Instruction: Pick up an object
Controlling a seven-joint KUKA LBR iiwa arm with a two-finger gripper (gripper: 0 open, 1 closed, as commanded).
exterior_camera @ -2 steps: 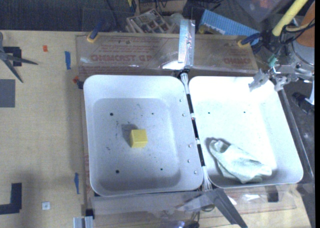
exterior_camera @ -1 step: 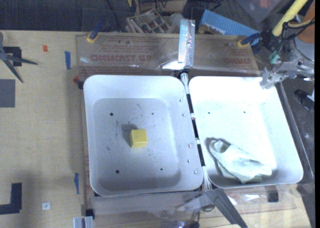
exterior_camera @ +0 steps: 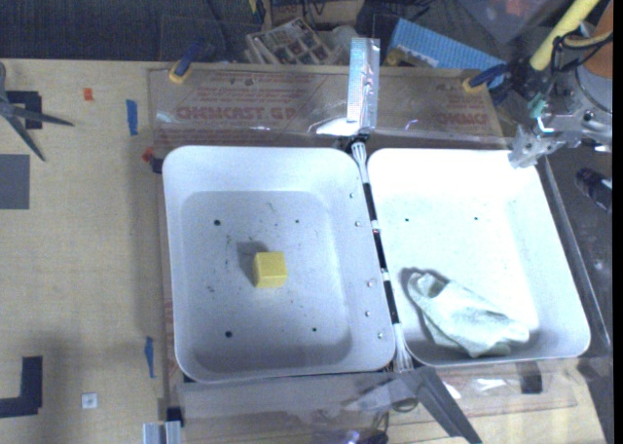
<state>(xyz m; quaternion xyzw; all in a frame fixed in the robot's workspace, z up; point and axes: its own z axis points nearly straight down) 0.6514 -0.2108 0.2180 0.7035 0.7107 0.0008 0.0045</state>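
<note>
- On the tabletop (exterior_camera: 78,267) two shallow white bins stand side by side, touching along their inner edges.
- Inside the left bin (exterior_camera: 195,179) lies a small yellow block (exterior_camera: 271,270), a little toward 7 o'clock from the middle of the bin floor, alone and well apart from all the walls.
- Small dark specks are spread on the floor of the left bin around the block.
- Inside the right bin (exterior_camera: 467,189) lies a crumpled white cloth (exterior_camera: 465,317), at about 6 o'clock of this bin, close to the near wall.
- At 2 o'clock of the view, beyond the far corner of the right bin, a metal part of the arm (exterior_camera: 545,130) is seen, with a yellow tube (exterior_camera: 574,9) rising above it.
- About the pincer I cannot tell if it is released or clenched; nothing is seen grasped.
- Behind the bins, at 12 o'clock, lies a flat brown board with red letters (exterior_camera: 243,106).
</note>
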